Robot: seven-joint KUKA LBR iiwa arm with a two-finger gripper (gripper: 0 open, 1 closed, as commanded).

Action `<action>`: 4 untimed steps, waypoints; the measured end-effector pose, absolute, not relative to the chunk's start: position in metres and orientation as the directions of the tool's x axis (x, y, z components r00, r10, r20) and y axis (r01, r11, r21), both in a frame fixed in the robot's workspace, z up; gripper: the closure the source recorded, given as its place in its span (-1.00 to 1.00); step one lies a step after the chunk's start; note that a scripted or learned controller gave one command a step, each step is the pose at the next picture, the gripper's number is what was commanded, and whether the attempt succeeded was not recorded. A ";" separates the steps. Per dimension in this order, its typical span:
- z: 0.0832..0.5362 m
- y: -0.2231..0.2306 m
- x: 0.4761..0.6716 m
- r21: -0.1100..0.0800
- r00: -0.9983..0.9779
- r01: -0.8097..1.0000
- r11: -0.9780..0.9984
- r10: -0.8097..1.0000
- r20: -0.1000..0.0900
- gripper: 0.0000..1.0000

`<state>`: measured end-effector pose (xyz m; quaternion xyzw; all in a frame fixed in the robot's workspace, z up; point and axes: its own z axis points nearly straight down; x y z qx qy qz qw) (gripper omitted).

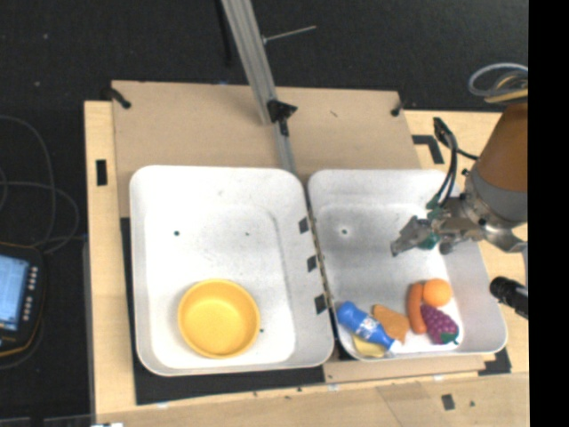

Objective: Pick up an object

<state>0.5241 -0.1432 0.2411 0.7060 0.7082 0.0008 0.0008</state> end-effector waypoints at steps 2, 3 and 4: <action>0.190 -0.155 0.525 -0.003 0.001 1.000 -0.001 1.000 -0.001 -1.00; 0.142 -0.147 0.522 -0.004 0.000 1.000 0.000 1.000 0.000 -1.00; 0.099 -0.148 0.522 0.000 0.001 1.000 -0.001 1.000 -0.002 -1.00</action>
